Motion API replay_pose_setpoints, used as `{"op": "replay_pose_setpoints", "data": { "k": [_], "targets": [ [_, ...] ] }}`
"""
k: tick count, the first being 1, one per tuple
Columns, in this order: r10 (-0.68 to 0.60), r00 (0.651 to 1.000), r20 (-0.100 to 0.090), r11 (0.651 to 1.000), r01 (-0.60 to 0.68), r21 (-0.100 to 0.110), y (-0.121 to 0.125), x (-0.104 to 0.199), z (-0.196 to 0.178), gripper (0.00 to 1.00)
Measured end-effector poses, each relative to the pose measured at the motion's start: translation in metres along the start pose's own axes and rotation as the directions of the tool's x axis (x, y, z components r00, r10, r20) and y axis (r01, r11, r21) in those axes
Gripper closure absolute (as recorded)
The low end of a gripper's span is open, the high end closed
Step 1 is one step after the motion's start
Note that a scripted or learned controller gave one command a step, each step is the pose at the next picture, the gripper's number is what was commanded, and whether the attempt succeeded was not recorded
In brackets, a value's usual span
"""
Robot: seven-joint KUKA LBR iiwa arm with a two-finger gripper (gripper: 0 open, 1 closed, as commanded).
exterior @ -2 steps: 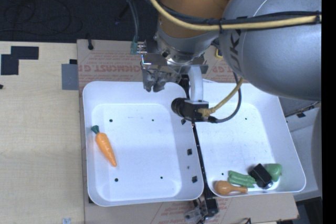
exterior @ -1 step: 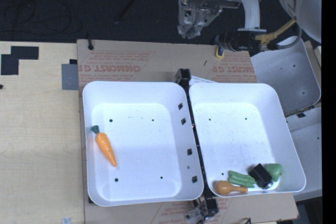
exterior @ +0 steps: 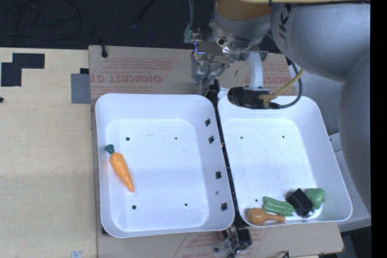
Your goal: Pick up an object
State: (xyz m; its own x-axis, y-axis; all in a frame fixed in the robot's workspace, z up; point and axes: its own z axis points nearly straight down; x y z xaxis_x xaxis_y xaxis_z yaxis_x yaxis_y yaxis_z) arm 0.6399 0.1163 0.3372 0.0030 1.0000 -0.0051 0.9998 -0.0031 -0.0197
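Observation:
An orange toy carrot (exterior: 121, 171) with a green top lies near the left wall of the left bin (exterior: 154, 107). In the front right corner of the right bin (exterior: 272, 124) sits a cluster: an orange gourd-shaped toy (exterior: 264, 216), a green pod (exterior: 278, 206), a black block (exterior: 300, 202) and a light green piece (exterior: 315, 195). My gripper (exterior: 204, 77) hangs over the back edge where the two bins meet, far from all of these.
The bins stand on brown cardboard (exterior: 151, 72) on a pale wooden bench (exterior: 42, 160). A black fitting with a yellow cable (exterior: 249, 96) hangs over the right bin's back rim. The big grey arm (exterior: 326, 15) covers the upper right.

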Motion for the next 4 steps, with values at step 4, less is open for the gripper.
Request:
{"op": "replay_pose_setpoints", "data": {
  "k": [4],
  "targets": [
    [-0.006,1.000,-0.003,1.000,0.006,-0.012,-0.022,0.128,-0.068,1.00]
  ]
}}
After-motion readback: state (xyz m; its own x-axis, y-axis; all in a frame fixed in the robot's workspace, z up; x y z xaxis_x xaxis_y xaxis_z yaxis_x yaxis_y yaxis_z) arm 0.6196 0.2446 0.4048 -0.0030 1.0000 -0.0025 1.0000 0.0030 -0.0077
